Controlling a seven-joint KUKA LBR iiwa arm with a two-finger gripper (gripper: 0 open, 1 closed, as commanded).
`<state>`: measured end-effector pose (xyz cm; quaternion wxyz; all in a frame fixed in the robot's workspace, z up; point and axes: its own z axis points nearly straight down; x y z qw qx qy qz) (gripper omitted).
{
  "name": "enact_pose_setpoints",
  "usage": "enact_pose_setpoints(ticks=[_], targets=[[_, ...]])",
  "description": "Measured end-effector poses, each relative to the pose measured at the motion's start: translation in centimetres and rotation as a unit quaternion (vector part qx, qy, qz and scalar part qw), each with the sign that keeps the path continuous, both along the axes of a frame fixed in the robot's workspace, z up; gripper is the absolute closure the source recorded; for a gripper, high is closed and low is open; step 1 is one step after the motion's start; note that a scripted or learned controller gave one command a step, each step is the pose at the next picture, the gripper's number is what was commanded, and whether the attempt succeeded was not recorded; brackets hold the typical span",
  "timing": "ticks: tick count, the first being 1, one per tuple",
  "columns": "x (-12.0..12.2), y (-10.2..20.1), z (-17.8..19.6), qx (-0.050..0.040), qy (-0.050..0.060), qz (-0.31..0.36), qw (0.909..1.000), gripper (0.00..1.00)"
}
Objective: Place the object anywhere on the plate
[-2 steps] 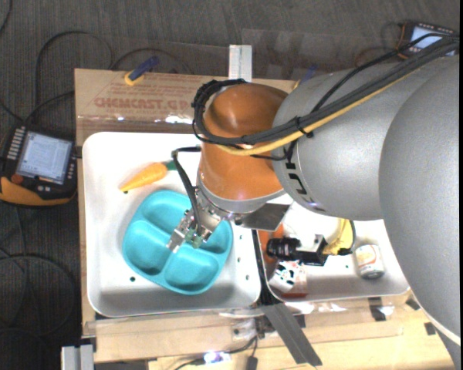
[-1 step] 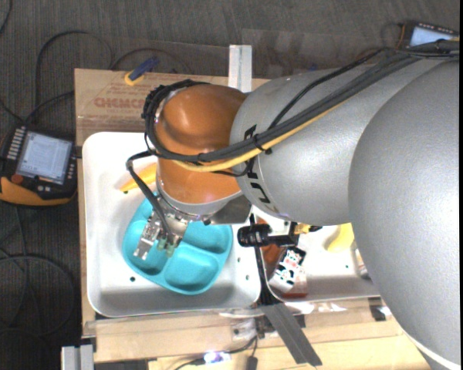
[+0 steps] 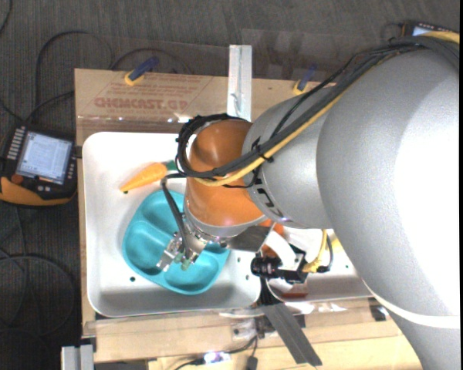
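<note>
1. Nearest the camera, at the bottom of the view, runs the front edge of the table (image 3: 177, 338), a pale wooden strip with a dark bracket lying on it.
2. Just beyond it sits the left white bin (image 3: 100, 284), shallow, with rounded corners.
3. In that bin lies the teal plate (image 3: 143, 237), a divided dish with two hollows, taking up the bin's middle and near part.
4. My jaws (image 3: 177, 257) hang over the plate's right half, close above its near rim. The fingertips are small and mixed up with bright metal parts, so I cannot tell how they stand, and I cannot see anything between them.
5. Farther back in the same bin lies the orange carrot (image 3: 143, 176), the task's object, with a bit of green at its right end. It rests on the bin floor just beyond the plate's far edge, off the plate and apart from my jaws.
6. My orange wrist band (image 3: 216, 176) and grey arm (image 3: 370, 168) cover most of the right bin (image 3: 332, 284); a patch of its white floor shows, with some small orange, red and black things I cannot make out.
7. Beyond the bins a cardboard sheet (image 3: 139, 99) lies flat, and left of the table a handheld pendant (image 3: 35, 164) with a lit screen sits on the carpet.
</note>
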<state>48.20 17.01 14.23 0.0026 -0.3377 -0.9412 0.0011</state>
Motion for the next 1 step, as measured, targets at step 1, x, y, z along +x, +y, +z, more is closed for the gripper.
enact_pose_setpoints(ticks=[1], targets=[[0.1,5.27,2.72,0.0012,-0.002,0.237,0.9714,1.0]])
